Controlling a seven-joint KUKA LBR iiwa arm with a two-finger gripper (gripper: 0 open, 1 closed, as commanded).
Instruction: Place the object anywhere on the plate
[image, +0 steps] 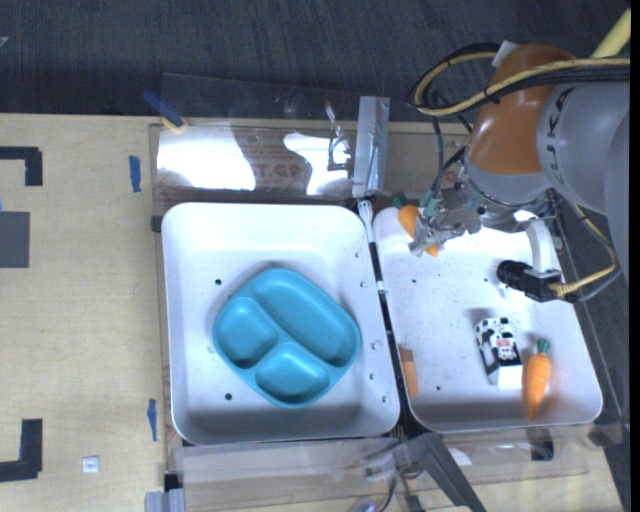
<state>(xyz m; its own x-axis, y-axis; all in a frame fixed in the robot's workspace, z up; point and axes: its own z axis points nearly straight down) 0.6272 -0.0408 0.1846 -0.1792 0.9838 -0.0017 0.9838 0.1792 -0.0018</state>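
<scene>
A blue plate (288, 335) with three compartments lies in the left bin (190, 240). My gripper (436, 228) hangs low over the far left corner of the right bin (450, 390). A small orange object (407, 217) sits right beside it on its left, and a bit of orange (432, 249) peeks out just under it. Whether the gripper has hold of anything is hidden. A toy carrot (538, 380) lies near the right bin's front right corner, and a black-and-white cow figure (497, 343) stands next to it.
A small orange strip (408, 370) rests against the divider between the two bins. A shiny metal sheet (260, 160) stands behind the left bin. The arm's orange band (515, 110) looms above the right bin's far side.
</scene>
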